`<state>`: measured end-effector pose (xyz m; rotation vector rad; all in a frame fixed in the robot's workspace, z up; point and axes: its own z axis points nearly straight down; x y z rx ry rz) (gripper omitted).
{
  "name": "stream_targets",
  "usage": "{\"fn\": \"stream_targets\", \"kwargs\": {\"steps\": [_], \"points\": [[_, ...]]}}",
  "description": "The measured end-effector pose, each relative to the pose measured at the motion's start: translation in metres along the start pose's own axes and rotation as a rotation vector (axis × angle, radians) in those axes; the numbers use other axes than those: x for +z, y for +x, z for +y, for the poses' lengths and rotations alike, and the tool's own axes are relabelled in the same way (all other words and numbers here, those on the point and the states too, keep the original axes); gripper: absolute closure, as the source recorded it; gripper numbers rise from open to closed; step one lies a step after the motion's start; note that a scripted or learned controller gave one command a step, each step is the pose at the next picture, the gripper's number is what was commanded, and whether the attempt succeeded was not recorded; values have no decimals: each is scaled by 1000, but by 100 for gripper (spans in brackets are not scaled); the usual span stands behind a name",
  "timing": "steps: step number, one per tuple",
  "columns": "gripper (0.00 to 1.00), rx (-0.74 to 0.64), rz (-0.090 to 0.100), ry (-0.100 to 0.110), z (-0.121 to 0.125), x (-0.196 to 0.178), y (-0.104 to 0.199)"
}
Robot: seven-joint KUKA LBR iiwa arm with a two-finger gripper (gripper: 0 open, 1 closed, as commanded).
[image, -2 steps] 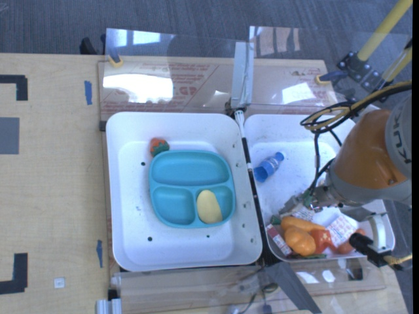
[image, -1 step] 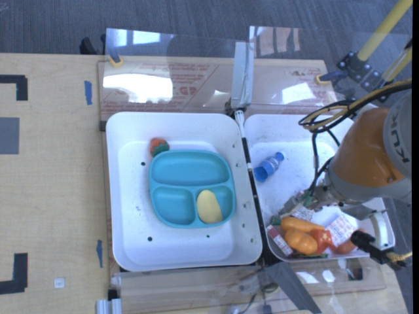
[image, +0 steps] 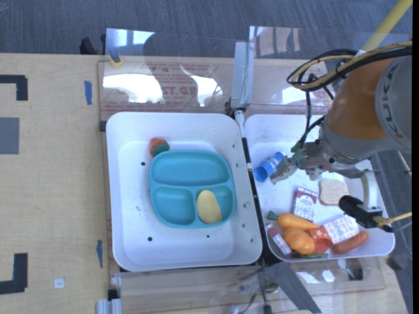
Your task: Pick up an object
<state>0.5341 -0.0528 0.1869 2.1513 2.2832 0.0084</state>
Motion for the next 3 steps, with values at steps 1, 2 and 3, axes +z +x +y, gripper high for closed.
{"fn": "stream_targets", "kwargs": {"steps": [1, 2, 3], "points": [[0, -23, -1, 6, 75, 3, -13], [0, -75, -2, 4, 83, -4, 17], [0, -47, -1, 9, 68, 3, -24]]}}
